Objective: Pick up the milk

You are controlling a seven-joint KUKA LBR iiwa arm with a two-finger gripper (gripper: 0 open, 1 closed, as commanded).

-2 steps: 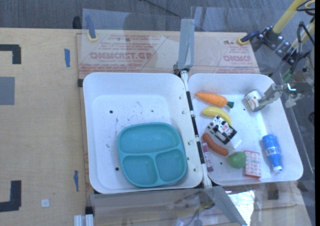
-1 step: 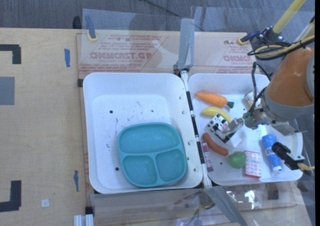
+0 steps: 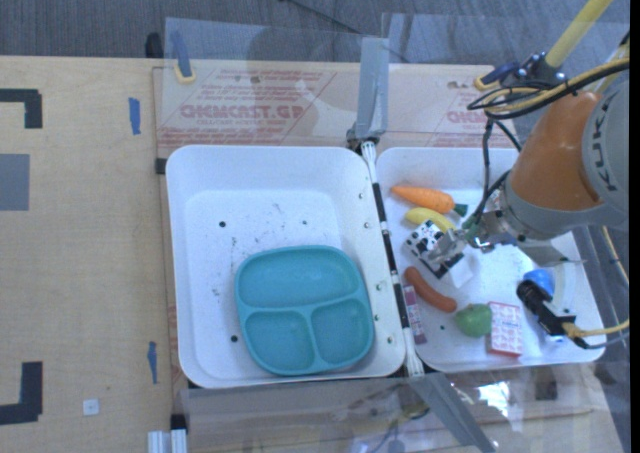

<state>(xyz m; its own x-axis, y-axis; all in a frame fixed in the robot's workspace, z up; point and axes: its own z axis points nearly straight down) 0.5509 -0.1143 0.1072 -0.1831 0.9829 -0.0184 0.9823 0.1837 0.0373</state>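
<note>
The small black-and-white cow-patterned milk carton (image 3: pixel 430 246) lay in the right-hand shallow white bin (image 3: pixel 430 166), in that bin's left half and near the divider between the two bins. It sat tilted rather than square to the bin walls. The gripper (image 3: pixel 472 233) was low over the same bin, just beside the carton's right edge. Its spread, wide or narrow, could not be told from this angle, nor whether it touched the carton. The grey arm with the orange band (image 3: pixel 565 161) reached in from the right above it.

Around the carton lay an orange toy carrot (image 3: pixel 425 197) at the far side, with a yellow toy banana (image 3: pixel 430 219) just below it, close to the carton's top. A reddish-brown toy sausage (image 3: pixel 432 290) lay on the near side, and a round green toy fruit (image 3: pixel 474 320) lay beside a red-and-white printed packet (image 3: pixel 505 328).

The left-hand shallow white bin (image 3: pixel 200 166) held a teal plastic divided plate (image 3: pixel 300 306). Both bins rested on the pale wooden worktop (image 3: pixel 80 241).
</note>
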